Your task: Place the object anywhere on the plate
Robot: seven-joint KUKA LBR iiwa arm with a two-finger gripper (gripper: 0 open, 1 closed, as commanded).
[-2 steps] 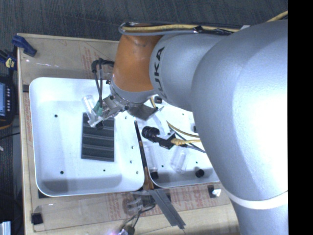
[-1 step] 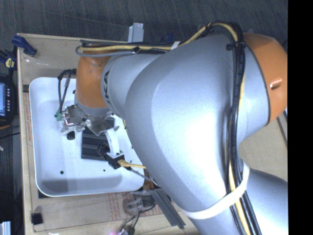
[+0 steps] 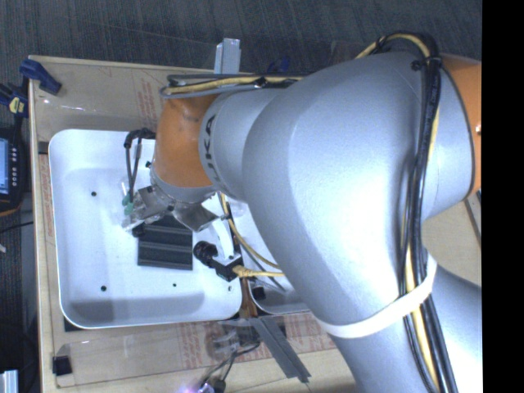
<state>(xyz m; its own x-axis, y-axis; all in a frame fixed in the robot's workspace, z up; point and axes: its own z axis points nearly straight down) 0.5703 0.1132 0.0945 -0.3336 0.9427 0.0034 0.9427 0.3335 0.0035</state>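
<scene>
Lowered into the left white bin (image 3: 82,219) on the desk (image 3: 98,97) — claw (image 3: 164,244), dark and blocky. Spread or pressed together: cannot tell. Object and plate hidden — arm (image 3: 344,187) covering the right bin.

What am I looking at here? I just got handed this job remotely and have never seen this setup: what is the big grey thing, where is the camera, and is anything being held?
The big grey shape is a robot arm, reaching in from the right; the orange band sits just above its wrist. The one camera is fixed above the bench and looks down at a slant, so the arm covers much of the scene. Below the wrist is the gripper, the dark ribbed block, hanging over the left white bin. A corner of the second bin peeks out under the arm. Yellow and black cables run along the wrist. From this angle I cannot tell whether anything is held, and the arm hides whatever lies beneath it. A blue clamp sits at the bench's top left corner.
</scene>
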